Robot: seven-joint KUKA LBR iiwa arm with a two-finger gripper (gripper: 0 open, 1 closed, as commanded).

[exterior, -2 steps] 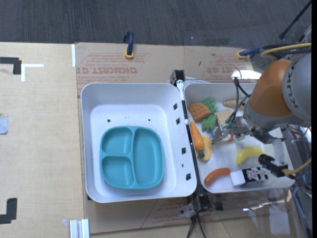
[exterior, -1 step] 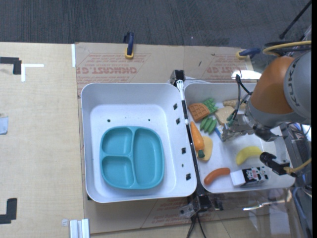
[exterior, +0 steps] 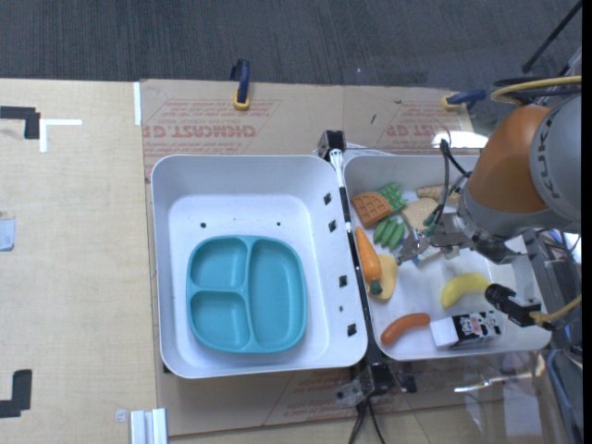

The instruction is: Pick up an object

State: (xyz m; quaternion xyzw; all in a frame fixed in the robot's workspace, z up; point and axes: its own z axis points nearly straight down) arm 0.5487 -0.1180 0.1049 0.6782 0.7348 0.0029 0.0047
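Green beans [exterior: 392, 231] lie just at your tool's [exterior: 418, 246] 10 o'clock; whether it is spread, you cannot tell. Carrot [exterior: 368, 254] at 9, banana [exterior: 463, 288] at 4, waffle [exterior: 372, 207] beyond.
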